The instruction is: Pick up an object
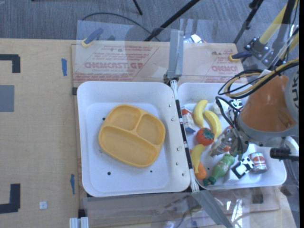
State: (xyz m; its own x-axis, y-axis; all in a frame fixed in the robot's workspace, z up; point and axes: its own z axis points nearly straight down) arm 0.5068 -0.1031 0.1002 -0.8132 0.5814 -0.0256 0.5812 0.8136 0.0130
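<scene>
Pale wooden bench [33,127], marked with black corner brackets [12,63] and short strips of blue tape [64,66]. Beyond its far edge, grey carpet [71,4] crossed by black stand legs [190,4]. Along the back of the bench, clear plastic sheets [114,63] with red lettering.

In the middle, two white bins side by side, touching. In the left bin [85,127], a yellow divided plate [132,136], lying flat near the centre. In the right bin [280,175], a clutter of possible picks: two bananas [201,110], a tomato [205,136], a carrot [200,171], a green bottle [221,167], a small can [259,161].

Over the right bin, the arm's orange band [268,108], with looped black and yellow cables [247,80] above it. Beneath it, the gripper [225,144], low among the items, just right of the tomato and just above the green bottle. Cannot tell how wide it stands, nor whether it has hold of anything.
</scene>
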